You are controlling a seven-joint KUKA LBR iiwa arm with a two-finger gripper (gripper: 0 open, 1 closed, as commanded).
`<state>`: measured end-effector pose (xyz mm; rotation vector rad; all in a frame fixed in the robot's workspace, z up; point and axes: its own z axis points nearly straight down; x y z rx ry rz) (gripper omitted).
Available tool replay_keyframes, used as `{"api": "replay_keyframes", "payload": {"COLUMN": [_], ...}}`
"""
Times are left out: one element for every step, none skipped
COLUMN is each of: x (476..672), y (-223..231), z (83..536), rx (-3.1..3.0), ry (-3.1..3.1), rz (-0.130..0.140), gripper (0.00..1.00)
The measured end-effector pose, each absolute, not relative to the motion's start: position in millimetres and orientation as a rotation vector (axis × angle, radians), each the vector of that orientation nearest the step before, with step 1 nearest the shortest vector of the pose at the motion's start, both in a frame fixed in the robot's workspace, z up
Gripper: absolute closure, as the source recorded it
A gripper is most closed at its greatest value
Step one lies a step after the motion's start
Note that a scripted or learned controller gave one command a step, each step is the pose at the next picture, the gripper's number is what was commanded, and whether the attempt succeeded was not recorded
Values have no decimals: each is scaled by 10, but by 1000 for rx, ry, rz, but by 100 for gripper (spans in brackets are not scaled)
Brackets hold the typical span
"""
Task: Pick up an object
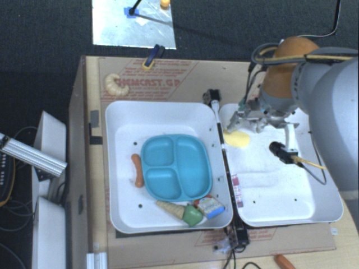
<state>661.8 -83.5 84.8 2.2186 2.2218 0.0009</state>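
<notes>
The gripper (242, 120) hangs over the yellow object (238, 139) in the right bin (291, 206), apparently approaching; whether it is spread or grasping, I cannot tell, and next it must descend.

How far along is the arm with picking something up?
Nothing looks lifted yet. The gripper is low in the right bin, right beside the yellow object, which lies on the bin floor. Grasping and lifting it remain; the finger state is unclear.

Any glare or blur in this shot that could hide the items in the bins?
Camera view: even light, soft shadows; the white right-hand bin looks bright, so the pale yellow flat piece has weak contrast; the blue divided plastic plate reads clearly; the grey arm's gripper looks slightly soft.
</notes>
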Motion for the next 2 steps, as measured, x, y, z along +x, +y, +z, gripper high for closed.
{"api": "replay_keyframes", "payload": {"x": [6693,6644], "y": [-903,-826], "z": [853,847], "rx": [2218,2216], "ry": [2221,2225], "rz": [3,1], "gripper": [0,0]}}
